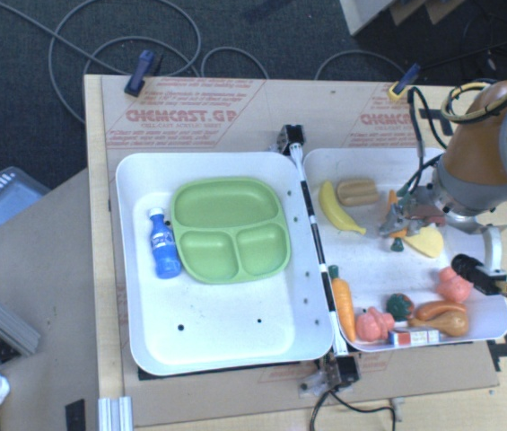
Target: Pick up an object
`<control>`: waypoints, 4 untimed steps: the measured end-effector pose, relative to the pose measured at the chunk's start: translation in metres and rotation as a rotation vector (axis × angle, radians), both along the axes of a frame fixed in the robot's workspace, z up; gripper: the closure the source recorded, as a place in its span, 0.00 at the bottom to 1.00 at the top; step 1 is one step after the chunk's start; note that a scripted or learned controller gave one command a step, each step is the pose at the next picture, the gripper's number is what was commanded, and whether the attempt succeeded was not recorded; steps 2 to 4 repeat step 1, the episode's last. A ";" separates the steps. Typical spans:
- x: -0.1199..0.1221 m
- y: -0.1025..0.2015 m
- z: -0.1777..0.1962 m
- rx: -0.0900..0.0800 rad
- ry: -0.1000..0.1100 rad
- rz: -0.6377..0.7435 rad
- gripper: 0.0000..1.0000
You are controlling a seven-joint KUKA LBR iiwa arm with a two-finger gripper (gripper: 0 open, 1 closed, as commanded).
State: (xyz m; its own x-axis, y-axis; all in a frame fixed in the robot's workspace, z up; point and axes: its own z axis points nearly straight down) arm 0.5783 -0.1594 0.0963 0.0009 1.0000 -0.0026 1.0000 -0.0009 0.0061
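Lying in the right bin, a banana sits beside a tan bread piece. Just right of them the gripper hovers low by a yellow wedge; its grip state cannot be told. A green tray fills the left bin.

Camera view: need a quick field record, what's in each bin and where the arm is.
left bin: green divided plate, blue bottle beside the plate's left edge
right bin: banana, tan bread-like piece, yellow wedge, carrot, pink toys, dark green item, brown drumstick-like item
arm: over the right bin, reaching in from the right
gripper: low, between banana and yellow wedge
held: cannot tell
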 end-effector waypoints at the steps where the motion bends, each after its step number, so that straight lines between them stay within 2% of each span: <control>1: 0.001 0.086 0.088 0.003 0.005 0.002 1.00; 4: 0.001 0.086 0.088 0.003 0.005 0.002 1.00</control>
